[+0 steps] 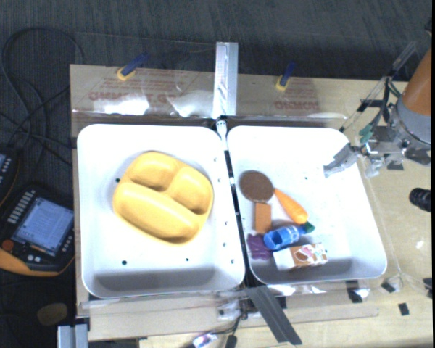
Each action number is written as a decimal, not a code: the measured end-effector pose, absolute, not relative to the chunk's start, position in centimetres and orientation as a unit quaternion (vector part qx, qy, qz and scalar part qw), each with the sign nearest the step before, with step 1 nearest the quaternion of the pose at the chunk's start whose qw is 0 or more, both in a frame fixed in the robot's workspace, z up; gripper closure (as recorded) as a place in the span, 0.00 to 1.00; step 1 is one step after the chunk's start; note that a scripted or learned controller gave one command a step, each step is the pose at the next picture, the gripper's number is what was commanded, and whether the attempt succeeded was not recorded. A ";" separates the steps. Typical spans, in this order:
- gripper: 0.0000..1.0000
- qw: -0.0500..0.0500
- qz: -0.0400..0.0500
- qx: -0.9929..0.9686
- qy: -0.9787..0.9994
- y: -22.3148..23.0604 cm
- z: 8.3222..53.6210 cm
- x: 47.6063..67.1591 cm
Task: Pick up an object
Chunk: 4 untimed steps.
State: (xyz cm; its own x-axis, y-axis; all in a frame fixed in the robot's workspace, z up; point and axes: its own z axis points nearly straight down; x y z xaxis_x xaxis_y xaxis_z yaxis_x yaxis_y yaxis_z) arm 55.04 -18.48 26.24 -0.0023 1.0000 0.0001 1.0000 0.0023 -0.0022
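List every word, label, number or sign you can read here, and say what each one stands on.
None can be read.
Small carton: printed pattern, too blurred to read.
Blue bottle: pale label, too small to read.
Handheld screens left of the bench: lit, text too small.
Reddish print on the clear sheet behind the bins: illegible.

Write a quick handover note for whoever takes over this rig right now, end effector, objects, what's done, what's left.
End effector: over the right bin's upper right part, nothing visibly held.
Right bin: brown disc, orange block, carrot, blue bottle, purple piece and small printed box, clustered at its left and lower part.
Left bin: large yellow bread-like object.
Done: nothing picked.
Left: descend on one object, grasp, lift.
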 end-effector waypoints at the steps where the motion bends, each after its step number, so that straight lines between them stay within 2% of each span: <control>1: 0.00 0.002 0.001 -0.717 -0.697 -11.3 14.8 55.7; 2: 0.00 0.001 0.001 -0.652 -0.758 -11.0 11.1 57.7; 3: 0.00 -0.002 -0.003 -0.782 -0.624 -15.3 8.9 56.3; 4: 1.00 -0.002 -0.004 -0.781 -0.624 -15.3 9.8 56.4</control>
State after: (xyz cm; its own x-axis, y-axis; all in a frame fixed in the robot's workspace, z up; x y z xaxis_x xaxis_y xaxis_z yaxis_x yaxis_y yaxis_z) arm 56.37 -15.34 9.84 0.2215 0.9752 0.0028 0.9751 -0.2215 0.0083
